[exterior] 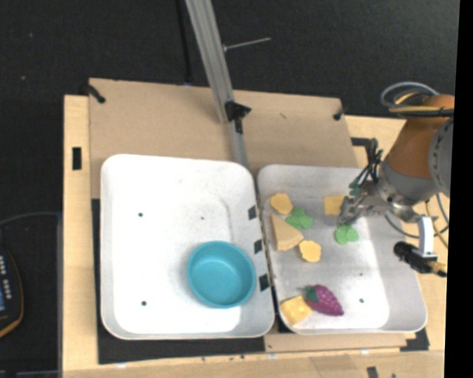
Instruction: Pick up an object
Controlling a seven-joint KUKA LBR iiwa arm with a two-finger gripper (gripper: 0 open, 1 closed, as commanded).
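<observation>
Nearest the camera, the left bin (pixel 116 179) held one thing, a blue bowl (pixel 220 274), upright, sitting toward the front right corner by the wall shared with its neighbour. Over in the right bin (pixel 407 309), at the front edge, a yellow chunk (pixel 296 310) lay in the front left corner and a purple piece (pixel 324 300) lay just beside it on the right, the two touching or nearly so.

A step farther in, a yellow lump (pixel 310 251) sat near the middle of that bin, right by a tan wedge (pixel 285 234) that lay toward the left wall. Just behind the wedge was a green piece (pixel 300 219), touching it or close to it. And level with that, toward the right, there was a green bit (pixel 346 235), lying flat on the bin floor, and the gripper (pixel 349 216) was right over its far side, low and close. Whether the gripper was open or closed could not be told from this angle, and nothing was seen held in it.

Farther back, a yellow disc (pixel 280 203) lay near the left wall, and a yellow square (pixel 333 205) sat just left of the gripper. Beyond that, the arm (pixel 414 153) came in from the right with its orange band above the wrist.
</observation>
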